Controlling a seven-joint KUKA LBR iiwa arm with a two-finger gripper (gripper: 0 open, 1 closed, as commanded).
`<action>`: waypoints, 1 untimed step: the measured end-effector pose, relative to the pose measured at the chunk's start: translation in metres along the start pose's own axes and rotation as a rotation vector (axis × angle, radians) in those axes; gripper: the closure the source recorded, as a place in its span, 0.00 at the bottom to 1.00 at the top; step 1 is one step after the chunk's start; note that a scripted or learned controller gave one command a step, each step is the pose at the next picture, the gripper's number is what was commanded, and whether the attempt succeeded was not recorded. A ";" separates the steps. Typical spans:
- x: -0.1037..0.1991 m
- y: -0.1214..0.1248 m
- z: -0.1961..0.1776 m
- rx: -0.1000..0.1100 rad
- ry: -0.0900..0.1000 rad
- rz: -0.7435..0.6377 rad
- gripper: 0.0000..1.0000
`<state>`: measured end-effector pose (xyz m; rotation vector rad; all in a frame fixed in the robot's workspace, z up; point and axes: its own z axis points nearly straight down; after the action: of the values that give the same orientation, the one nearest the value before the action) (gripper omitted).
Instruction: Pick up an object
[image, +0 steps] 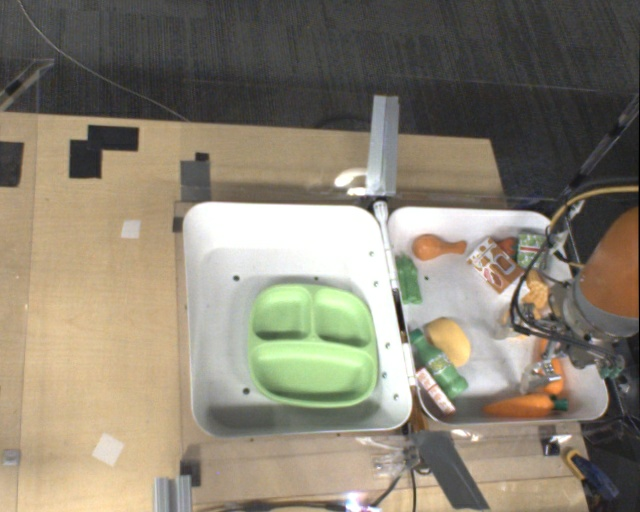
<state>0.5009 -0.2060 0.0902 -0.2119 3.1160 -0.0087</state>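
Note:
The right bin holds several toy foods. A brown drumstick lies at its back. A yellow lemon-like piece sits in the middle, with a green bottle just in front of it. An orange carrot lies along the front wall. A red-and-white snack box, a green carton and a tan cookie sit at the back right. My gripper hangs low over the bin's front right corner, just above the carrot's right end, partly covered by cables.
The left bin bears a green divided plate. A flat green piece lies against the wall between the bins. The arm's orange band and looping cables overhang the right bin's right edge.

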 end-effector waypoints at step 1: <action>0.000 0.012 -0.001 0.006 -0.008 -0.141 0.00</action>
<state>0.4994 -0.1945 0.0914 -0.4290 3.0855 -0.0191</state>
